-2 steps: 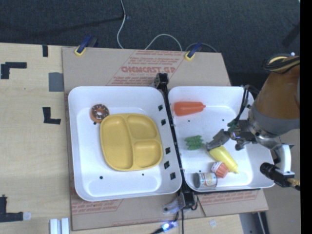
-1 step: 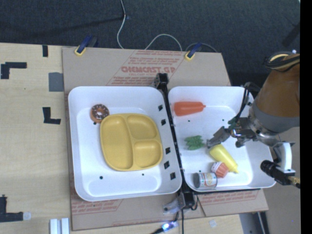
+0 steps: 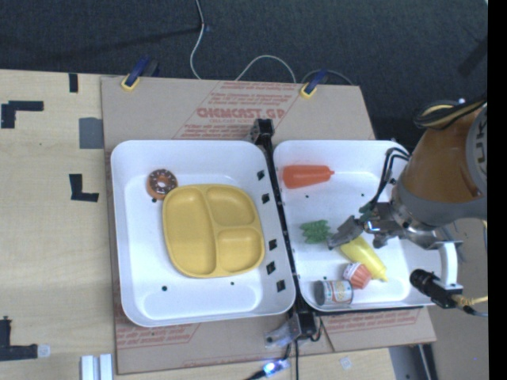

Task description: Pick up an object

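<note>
here, in the right bin [image 3: 372,153], the gripper [image 3: 356,232] hovers with jaws apart, holding nothing — the yellow banana [image 3: 366,258] lies just below it, its long axis slanting toward the bin's near-right corner.

Robotics lab, white bins [image 3: 131,212] on cardboard sheet [image 3: 238,105], taped bench [image 3: 47,157], trailing cable [image 3: 198,22]
</note>
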Available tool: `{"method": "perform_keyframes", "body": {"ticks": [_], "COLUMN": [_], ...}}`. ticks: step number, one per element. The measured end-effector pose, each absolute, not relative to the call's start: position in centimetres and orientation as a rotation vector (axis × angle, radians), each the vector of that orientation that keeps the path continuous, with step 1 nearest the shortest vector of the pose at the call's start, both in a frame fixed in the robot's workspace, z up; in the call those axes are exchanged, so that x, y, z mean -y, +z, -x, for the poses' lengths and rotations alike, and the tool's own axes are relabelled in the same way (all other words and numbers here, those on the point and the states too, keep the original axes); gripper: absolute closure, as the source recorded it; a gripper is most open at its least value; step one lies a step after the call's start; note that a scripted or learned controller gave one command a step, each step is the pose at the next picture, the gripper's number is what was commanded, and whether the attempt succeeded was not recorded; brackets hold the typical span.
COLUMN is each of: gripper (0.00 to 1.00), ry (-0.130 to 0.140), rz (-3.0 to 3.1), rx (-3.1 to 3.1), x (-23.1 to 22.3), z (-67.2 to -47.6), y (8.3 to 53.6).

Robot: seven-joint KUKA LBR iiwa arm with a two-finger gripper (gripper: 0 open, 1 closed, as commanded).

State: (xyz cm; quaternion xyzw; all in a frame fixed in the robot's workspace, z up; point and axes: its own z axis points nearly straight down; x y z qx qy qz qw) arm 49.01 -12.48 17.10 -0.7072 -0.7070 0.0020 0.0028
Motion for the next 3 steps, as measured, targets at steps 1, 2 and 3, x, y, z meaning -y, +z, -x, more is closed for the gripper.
{"method": "perform_keyframes", "body": {"ticks": [1,2,3], "gripper": [0.00,0.00,1.00], "ry": [0.004,-0.010,-0.014], "rz": [2.218,2.251,2.262], "rx": [2.219,2.237,2.245], "x": [12.4,13.2,13.5], "z": [-49.2,-49.9,-50.1], "y": [12.9,9.5,10.9]}}
